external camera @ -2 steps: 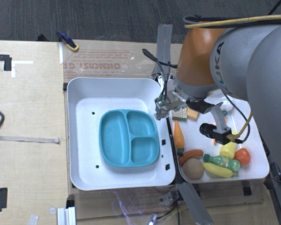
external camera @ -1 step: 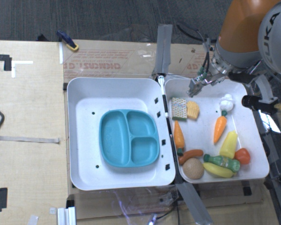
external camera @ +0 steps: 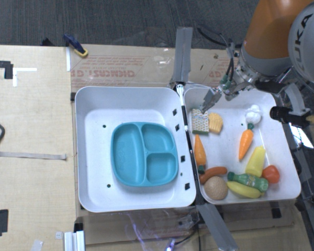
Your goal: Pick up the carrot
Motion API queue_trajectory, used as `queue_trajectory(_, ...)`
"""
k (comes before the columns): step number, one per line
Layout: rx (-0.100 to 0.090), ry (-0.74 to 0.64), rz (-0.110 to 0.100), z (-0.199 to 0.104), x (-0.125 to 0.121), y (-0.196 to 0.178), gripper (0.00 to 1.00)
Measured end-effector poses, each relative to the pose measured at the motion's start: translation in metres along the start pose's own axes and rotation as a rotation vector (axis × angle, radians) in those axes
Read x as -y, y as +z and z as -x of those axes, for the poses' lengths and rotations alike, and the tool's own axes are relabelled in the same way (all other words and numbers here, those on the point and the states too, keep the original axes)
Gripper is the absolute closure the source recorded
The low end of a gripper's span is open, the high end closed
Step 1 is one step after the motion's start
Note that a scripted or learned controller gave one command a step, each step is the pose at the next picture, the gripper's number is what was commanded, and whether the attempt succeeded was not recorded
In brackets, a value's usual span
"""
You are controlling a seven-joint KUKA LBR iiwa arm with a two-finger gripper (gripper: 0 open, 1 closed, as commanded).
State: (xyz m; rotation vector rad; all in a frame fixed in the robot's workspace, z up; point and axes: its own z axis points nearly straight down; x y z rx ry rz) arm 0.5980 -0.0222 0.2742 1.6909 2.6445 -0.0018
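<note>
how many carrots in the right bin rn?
2. One carrot lies mid-bin, leaf end toward the white item. The other carrot lies along the bin's left wall, below the waffle-like piece. More could hide under the arm.

Arm (external camera: pixel 282 30) enters from upper right, wrist angled down-left; claw (external camera: pixel 209 101) low, pointing down-left.

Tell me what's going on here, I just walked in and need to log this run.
A KUKA arm reaches over the right bin, which holds toy food. Its gripper hangs at the bin's upper left, just above a waffle-like piece. The carrot it is meant to pick up lies untouched mid-bin, apart from the gripper. The left bin holds a blue divided plate.
</note>
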Motion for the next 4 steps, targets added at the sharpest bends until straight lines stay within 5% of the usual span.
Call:
queue_trajectory(1, -0.002, -0.012, -0.002, 0.066, 0.021, 0.083, 0.0)
queue_trajectory(2, -0.001, -0.306, 0.001, 0.093, 0.07, 0.142, 0.0)
queue_trajectory(3, -0.002, -0.239, 0.0, 0.122, 0.094, 0.182, 0.0)
queue_trajectory(4, 0.002, -0.238, 0.004, 0.124, 0.093, 0.172, 1.0)
